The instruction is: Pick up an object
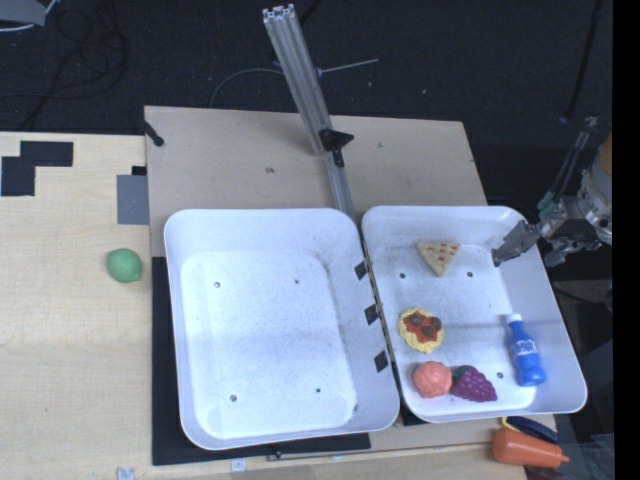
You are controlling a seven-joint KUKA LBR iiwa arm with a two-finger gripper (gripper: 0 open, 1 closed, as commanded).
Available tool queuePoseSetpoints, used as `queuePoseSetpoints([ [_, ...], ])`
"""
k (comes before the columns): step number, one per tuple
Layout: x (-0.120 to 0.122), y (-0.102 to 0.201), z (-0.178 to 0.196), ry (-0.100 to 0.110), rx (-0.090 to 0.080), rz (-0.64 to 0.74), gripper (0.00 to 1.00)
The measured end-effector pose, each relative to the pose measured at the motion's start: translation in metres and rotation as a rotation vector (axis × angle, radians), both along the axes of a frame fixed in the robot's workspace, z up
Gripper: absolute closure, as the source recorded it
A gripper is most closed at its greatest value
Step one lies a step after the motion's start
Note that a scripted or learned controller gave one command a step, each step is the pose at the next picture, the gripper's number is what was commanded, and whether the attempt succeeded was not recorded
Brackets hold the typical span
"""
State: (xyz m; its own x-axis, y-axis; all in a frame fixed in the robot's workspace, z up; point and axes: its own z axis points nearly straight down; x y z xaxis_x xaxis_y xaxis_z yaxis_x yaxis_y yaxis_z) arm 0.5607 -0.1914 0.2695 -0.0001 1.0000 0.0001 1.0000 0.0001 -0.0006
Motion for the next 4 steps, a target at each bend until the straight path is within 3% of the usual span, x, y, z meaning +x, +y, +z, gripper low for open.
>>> queuePoseSetpoints([
  [3,0.004,0.004,-0.165,0.005,0.001,0.0,0.0],
  [4,0.005,0.003,-0.152,0.0,0.0,-0.002,1.0],
])
